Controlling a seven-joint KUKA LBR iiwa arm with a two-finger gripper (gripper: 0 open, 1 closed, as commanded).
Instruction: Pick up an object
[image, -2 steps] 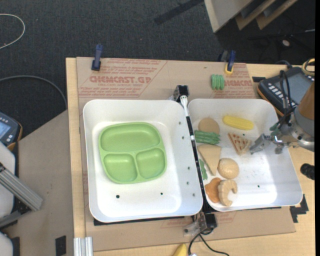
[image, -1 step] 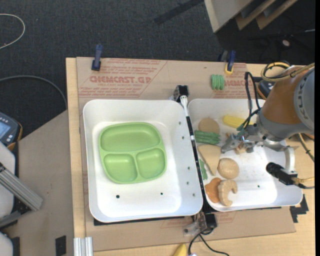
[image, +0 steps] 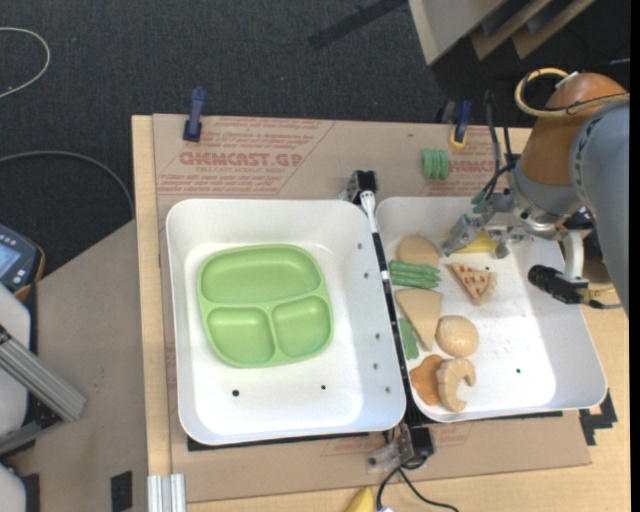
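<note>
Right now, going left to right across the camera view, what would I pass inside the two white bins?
green three-compartment plastic plate → dark green bean pods → orange triangular pizza slice toy

In the right bin (image: 545, 345) we find bare floor from the middle out to 3, 4 and 5 o'clock. From 9 round to 6 o'clock it is crowded: green beans (image: 413, 273), tan wedge (image: 420, 315), round bun (image: 457, 335) and croissant (image: 456, 386) lie close together. The pizza slice (image: 474, 282) sits just above centre, and the gripper (image: 466, 237) blocks 12 o'clock. In the left bin (image: 290, 395) the green plate (image: 265, 305) fills the middle; the open strip is widest at 6 o'clock.
</note>
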